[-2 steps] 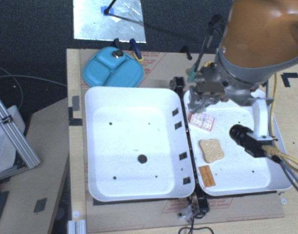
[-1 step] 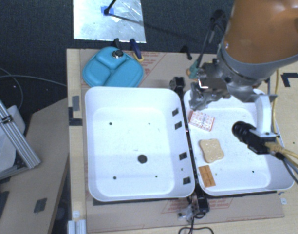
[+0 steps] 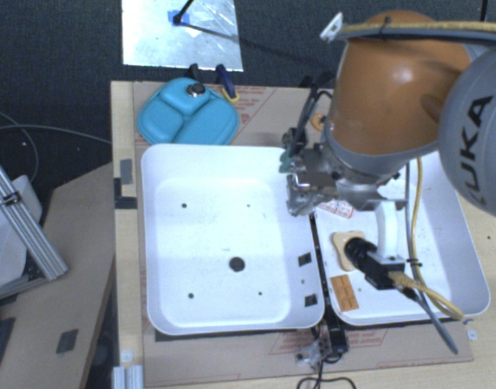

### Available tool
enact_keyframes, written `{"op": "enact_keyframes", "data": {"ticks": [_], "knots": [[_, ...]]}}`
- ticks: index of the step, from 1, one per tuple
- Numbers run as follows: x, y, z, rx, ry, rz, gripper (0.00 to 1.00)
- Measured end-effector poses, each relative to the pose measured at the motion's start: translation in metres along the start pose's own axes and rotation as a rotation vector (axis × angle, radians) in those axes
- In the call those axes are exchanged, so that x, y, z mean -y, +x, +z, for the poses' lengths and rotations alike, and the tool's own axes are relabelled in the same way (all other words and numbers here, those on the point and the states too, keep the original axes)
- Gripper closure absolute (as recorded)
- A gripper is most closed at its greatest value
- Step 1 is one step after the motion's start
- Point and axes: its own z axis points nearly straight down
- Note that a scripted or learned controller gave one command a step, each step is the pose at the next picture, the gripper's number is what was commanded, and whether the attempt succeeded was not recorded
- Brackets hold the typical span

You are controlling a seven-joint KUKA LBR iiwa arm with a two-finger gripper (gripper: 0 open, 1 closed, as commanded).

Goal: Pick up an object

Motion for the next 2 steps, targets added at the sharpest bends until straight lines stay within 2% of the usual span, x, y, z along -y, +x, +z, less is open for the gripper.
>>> {"op": "enact_keyframes", "data": {"ticks": [1, 2], "knots": [[-0.001, 0.0, -0.016, -0.003, -0.011, -0.002, 1.0], [-0.002, 0.0, -0.027, -0.005, -0.013, -0.004, 1.0]]}}
